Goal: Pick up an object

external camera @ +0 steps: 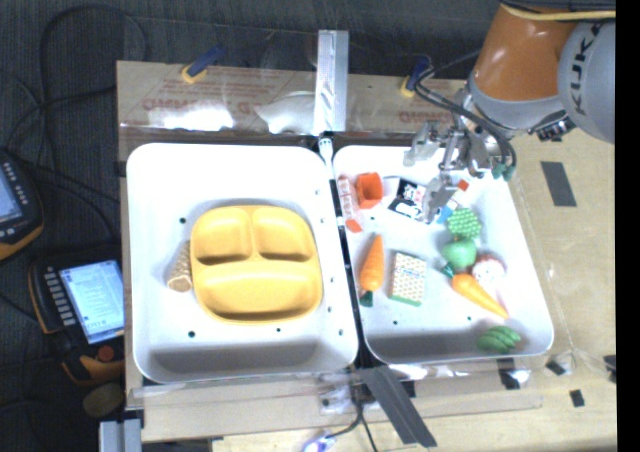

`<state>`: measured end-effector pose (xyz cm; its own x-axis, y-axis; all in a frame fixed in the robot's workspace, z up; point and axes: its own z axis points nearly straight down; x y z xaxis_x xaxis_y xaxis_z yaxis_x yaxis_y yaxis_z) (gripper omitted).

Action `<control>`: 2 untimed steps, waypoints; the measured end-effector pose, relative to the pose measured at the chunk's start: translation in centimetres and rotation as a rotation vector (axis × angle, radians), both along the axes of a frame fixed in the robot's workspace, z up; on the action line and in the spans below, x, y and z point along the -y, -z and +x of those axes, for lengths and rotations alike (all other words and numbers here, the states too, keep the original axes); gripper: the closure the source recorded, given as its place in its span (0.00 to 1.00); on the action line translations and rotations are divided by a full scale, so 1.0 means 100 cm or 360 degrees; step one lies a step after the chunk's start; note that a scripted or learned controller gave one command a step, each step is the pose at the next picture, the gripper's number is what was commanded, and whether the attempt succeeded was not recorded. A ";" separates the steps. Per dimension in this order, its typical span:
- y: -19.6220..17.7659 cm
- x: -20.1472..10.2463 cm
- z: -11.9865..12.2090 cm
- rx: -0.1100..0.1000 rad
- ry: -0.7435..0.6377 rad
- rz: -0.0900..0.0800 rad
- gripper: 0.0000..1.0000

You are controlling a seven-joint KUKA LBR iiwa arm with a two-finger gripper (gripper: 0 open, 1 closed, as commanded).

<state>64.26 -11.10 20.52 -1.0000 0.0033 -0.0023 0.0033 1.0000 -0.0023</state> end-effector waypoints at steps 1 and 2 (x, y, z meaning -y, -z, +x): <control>0.110 0.016 0.010 0.0002 0.0022 -0.0003 0.00; 0.115 0.080 -0.066 0.0017 -0.0165 0.0004 0.00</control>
<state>57.67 -19.14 9.05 -0.9949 -0.1000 -0.0129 -0.1000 0.9950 -0.0001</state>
